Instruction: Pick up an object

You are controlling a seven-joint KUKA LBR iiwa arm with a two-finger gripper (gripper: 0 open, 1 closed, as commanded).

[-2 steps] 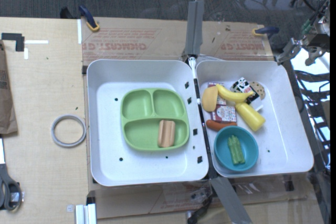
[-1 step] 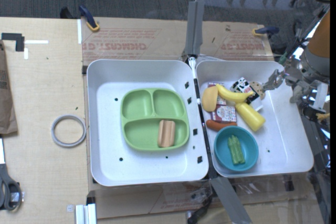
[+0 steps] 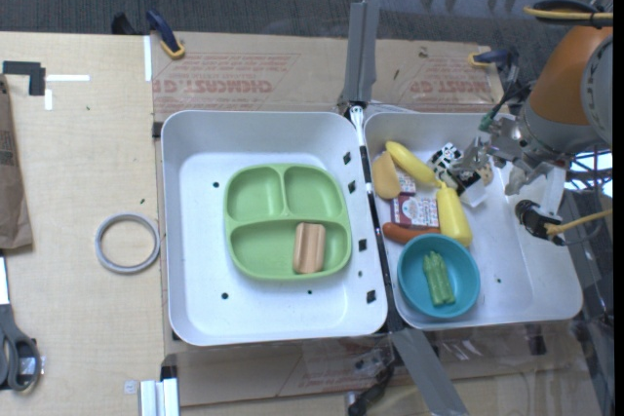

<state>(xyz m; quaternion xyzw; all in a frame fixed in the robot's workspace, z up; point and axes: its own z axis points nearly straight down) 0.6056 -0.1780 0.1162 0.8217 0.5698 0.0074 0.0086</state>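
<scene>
Likely target is the small black-and-white toy [image 3: 448, 156], sitting at about 12 o'clock in the right bin [image 3: 546, 292], just at 3 o'clock of the banana [image 3: 411, 163]. Gripper [image 3: 485, 157] is right beside it at its 3 o'clock, low over the bin; can't tell from this angle what state the tool is in, and nothing visibly sits in it, so I wouldn't call it a grasp.

To do this step well: centre over the toy before descending, since it's crowded. Banana touches or nearly touches it at 9 o'clock, a yellow corn-like piece [image 3: 453, 215] lies just at 6 o'clock, and a small printed card [image 3: 417, 209] at 7 o'clock. Approach straight down, close across the toy's narrow side, lift vertically so neighbours don't get dragged.

Further out: blue bowl [image 3: 439, 276] with a green vegetable [image 3: 438, 279] at 6 o'clock of the bin; left bin [image 3: 190, 239] holds a green divided plate [image 3: 255, 200] with a hot dog [image 3: 309, 248].
</scene>
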